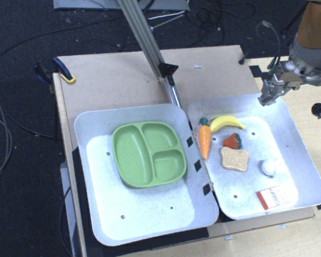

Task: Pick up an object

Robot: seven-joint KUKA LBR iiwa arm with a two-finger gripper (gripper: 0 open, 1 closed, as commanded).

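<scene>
Grey gripper [269, 97] hangs over the right bin's [300, 156] far corner, touching nothing. Can't tell its opening. Banana [226, 123] lies well inside the bin.

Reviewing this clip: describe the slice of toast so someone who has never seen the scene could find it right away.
Look in the right bin, the one without the green divided plate. Near its middle, just below the strawberry and right of the carrot, lies the toast. It is the only flat, tan, squarish piece there.
</scene>
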